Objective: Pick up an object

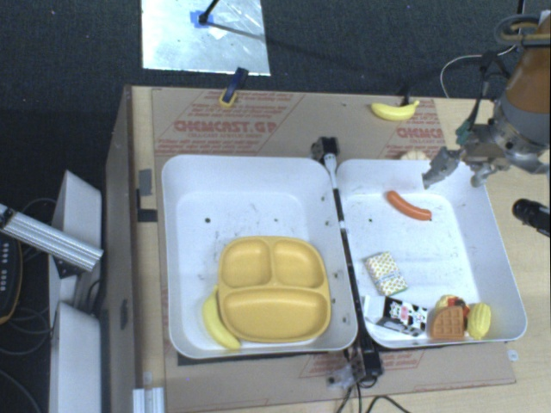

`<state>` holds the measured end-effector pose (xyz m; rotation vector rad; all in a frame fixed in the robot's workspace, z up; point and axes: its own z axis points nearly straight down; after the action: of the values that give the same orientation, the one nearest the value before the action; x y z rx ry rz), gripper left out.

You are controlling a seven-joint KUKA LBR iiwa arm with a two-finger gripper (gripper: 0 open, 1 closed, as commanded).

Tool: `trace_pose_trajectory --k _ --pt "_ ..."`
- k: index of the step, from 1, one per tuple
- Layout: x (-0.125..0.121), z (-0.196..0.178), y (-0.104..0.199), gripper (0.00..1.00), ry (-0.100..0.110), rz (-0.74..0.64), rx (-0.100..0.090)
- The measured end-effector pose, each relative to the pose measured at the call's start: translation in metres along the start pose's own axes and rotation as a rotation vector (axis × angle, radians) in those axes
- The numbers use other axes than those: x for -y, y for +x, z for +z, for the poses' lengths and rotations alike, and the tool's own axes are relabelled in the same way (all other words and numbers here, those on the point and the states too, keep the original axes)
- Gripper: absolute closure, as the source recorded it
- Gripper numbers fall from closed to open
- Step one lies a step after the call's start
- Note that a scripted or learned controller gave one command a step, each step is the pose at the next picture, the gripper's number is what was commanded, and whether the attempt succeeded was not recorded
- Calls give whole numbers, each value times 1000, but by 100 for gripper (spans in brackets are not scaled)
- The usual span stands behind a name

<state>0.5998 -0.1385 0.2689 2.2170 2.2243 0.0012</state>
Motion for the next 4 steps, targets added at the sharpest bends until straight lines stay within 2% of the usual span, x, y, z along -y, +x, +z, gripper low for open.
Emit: trace_pose_trajectory --k 1,2,3,4 --pt "-35 81 -36 0 2 2 0" --pt "-38 130 -38 0 0 2 0" --pt "-57 185 -12 0 0 -1 -1" --pt "-59 173 -12 100 -4 -3 1"
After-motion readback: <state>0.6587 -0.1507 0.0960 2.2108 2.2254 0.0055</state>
